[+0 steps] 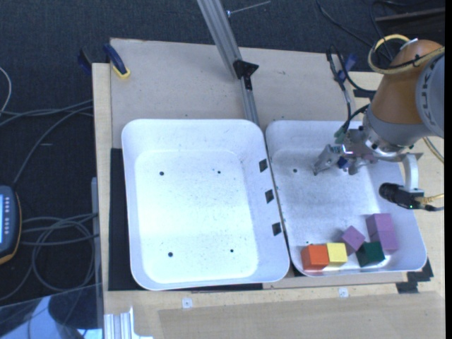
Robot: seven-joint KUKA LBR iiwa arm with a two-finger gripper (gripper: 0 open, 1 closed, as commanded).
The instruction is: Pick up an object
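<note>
Several blocks lie along the front edge of the right bin (296,136): an orange block (316,256), a yellow block (337,252), a small purple block (353,236), a dark green block (370,253) and a taller purple block (383,231). My gripper (337,161) hangs over the back middle of that bin, well behind the blocks, with its fingers spread apart and nothing between them. The orange-banded wrist (399,97) rises behind it at the right.
The left bin (134,147) sits beside the right one, with black clips (268,195) along the shared rim. A grey metal pole (222,34) slants across the bench's back. Cables (42,154) trail on the floor at left.
</note>
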